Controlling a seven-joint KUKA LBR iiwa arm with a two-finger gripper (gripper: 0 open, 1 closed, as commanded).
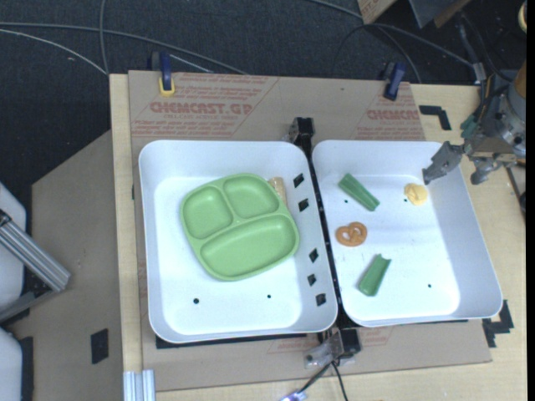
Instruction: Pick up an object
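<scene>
In the right bin (468, 249) lie a green stick (358, 191), a small yellow piece (415, 194), a brown pretzel (351, 235) and a second green block (374, 275). My gripper (461, 167) hovers over that bin's far right rim, just right of the yellow piece. Its fingers (438, 164) are spread open with nothing between them. The arm comes in from the right edge of the view.
The left bin (167, 282) holds a green divided plate (241, 225) with a small tan item (277, 189) at its far right edge. A black divider strip (311, 224) separates the bins. Clamps (166, 72) sit at the board's back edge.
</scene>
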